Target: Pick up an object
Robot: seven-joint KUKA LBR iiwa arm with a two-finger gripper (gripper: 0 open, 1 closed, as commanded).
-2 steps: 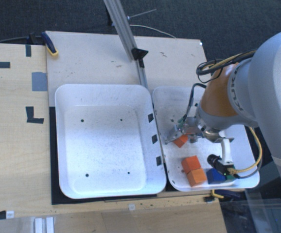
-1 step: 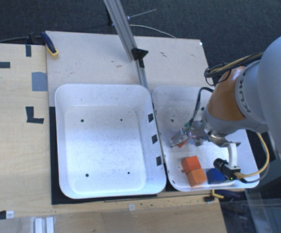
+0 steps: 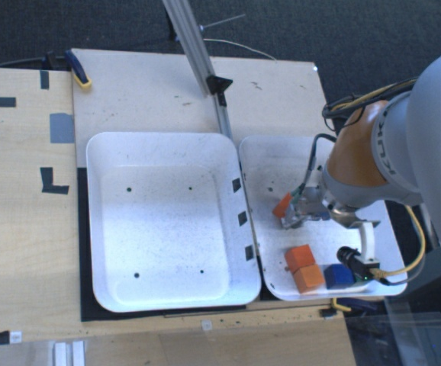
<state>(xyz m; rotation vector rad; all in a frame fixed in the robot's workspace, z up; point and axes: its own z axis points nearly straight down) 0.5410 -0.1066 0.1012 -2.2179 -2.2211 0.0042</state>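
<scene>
Front edge of tabletop (image 3: 37,280): light wooden surface with dark tape marks at the left; a black mat lies under the two bins.
Blue object (image 3: 339,275): small blue block in the near corner of the right white bin (image 3: 262,265), just beside the orange blocks, with a black fitting of the arm next to it on the right.
Orange blocks (image 3: 304,268): two orange cubes, touching, one slightly nearer than the other, resting on the floor of the right bin toward its front.
Left white bin (image 3: 159,219): shallow white plastic tray with rounded corners and a speckled floor, standing touching the right bin along its side wall.
Gripper (image 3: 293,213): low over the middle of the right bin; whether its fingers are spread or closed cannot be told from this angle.
Small orange-red piece (image 3: 282,204): lies right at the gripper tip on its left side; whether it is gripped or only touched cannot be told.
Arm (image 3: 388,158): grey with an orange band above the wrist, reaching in from the right, with cables looping beside it.
Far side: a slanted metal rail (image 3: 194,44) crosses the pale board behind the bins; a yellow-and-blue tool (image 3: 78,71) lies at the board's far left corner.
</scene>
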